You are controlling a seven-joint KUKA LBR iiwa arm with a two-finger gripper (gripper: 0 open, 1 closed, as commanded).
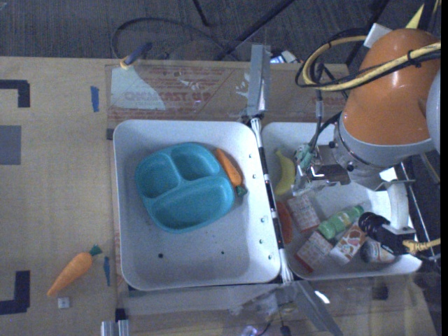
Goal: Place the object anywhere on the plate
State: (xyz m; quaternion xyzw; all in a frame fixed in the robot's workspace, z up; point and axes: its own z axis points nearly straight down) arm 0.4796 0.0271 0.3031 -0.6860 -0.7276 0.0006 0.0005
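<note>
Far left, a carrot point(70, 272) lies on the bench, outside the bins. Left bin point(133, 247): blue plate point(183, 186), w/ a 2nd carrot point(229, 168) at its 3 o'clock, touching or just over the rim, can't tell which. Not clearly on the plate, so I'd call the task undone. Right bin point(392, 264): banana point(283, 173), green bottle point(339, 221), small cartons. My gripper point(308, 177) hangs over that bin, near the banana. My arm's bulk hides the bin's 12–3 o'clock part. Whether my jaws are spread or closed, or hold anything: can't tell.
</note>
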